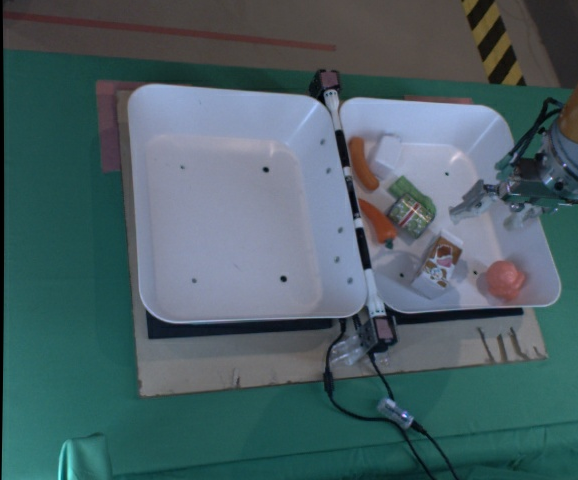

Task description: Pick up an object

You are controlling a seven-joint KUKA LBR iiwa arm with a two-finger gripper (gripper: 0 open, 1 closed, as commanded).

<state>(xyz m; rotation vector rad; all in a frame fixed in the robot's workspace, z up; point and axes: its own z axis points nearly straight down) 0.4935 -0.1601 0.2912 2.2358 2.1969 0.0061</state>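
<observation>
Over the right bin (529, 268), the end effector (474, 201) hovers empty; how wide it stands cannot be told. Inside that bin lie two carrots, a green can (410, 209), a small carton (439, 263) and a pink ball (505, 279). This looks like the approach step; next comes descending onto one object.

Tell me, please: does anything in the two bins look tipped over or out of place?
The small carton in the right bin lies on its side, and the green can is tilted. Nothing looks spilled or broken.
</observation>
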